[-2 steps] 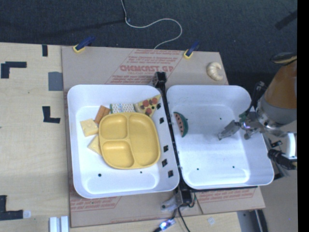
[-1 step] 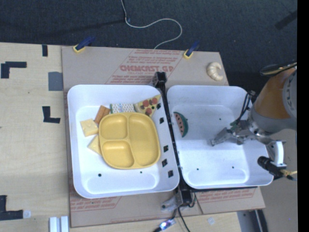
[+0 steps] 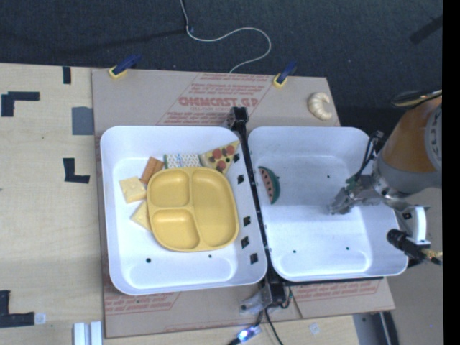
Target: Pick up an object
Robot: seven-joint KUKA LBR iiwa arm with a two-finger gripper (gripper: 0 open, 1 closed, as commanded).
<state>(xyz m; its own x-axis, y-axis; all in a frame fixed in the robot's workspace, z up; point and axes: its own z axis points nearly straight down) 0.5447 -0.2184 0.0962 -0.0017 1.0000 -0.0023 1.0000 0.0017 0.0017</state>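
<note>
In the right-hand shallow white bin [image 3: 316, 261], toward its right side, I see the two-finger grey jaws of the gripper [image 3: 339, 205] low over the bin floor. They are small and dark from my camera, and I cannot tell whether they are spread or pressed together; I see nothing between them. Behind them the grey arm with its orange band [image 3: 413, 149] comes in over the bin's right wall.

Well apart from the jaws, on the left side of the same bin and just beside the divider, lies a small watermelon-slice toy with a green rind and red flesh [image 3: 269, 184]. It rests on the bin floor.

Across the divider, the left-hand shallow white bin [image 3: 180, 275] holds a yellow plastic plate with three compartments [image 3: 192, 208], lying flat near the middle. Tucked around its upper and left edges are several small flat pieces: a pale yellow square cracker-like piece [image 3: 132, 190], an orange-brown piece [image 3: 152, 169] just beside it, a speckled strip [image 3: 182, 161], and a pizza-slice toy [image 3: 224, 154] near the divider.

Both bins sit on a brown cardboard sheet [image 3: 208, 100] on the surface. A cream-coloured curled object [image 3: 321, 106] lies on the cardboard beyond the right bin's far corner, and a thin white cable [image 3: 230, 38] loops across the dark floor above.
</note>
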